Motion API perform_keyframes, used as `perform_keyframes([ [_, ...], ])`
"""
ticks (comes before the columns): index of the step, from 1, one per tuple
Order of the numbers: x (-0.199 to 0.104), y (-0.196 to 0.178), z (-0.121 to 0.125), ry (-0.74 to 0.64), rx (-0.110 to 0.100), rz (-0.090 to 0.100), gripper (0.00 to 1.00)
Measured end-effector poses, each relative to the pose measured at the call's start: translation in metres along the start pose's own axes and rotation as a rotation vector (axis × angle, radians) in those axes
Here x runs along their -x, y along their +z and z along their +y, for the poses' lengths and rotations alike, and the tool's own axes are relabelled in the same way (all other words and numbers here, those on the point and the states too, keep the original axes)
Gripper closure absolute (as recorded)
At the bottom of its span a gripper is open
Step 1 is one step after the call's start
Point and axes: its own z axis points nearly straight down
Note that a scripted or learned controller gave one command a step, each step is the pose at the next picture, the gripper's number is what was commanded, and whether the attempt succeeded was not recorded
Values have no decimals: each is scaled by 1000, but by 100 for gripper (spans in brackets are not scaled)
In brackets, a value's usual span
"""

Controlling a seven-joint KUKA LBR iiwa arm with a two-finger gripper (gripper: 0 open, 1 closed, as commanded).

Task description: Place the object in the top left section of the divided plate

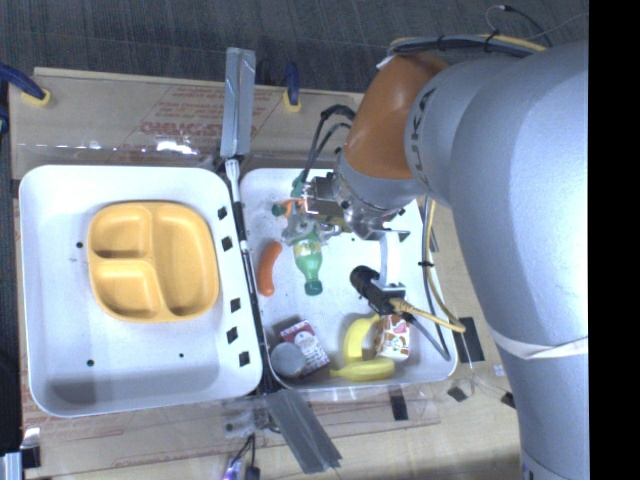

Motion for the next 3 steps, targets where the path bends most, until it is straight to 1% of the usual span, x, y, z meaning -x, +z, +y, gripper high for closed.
perform_keyframes([
  [1,0,0,0,0,0,0,0],
  [2,22,0,3,88,4,-1,0],
  [3,-48,1,-25,54,1,-1,0],
])
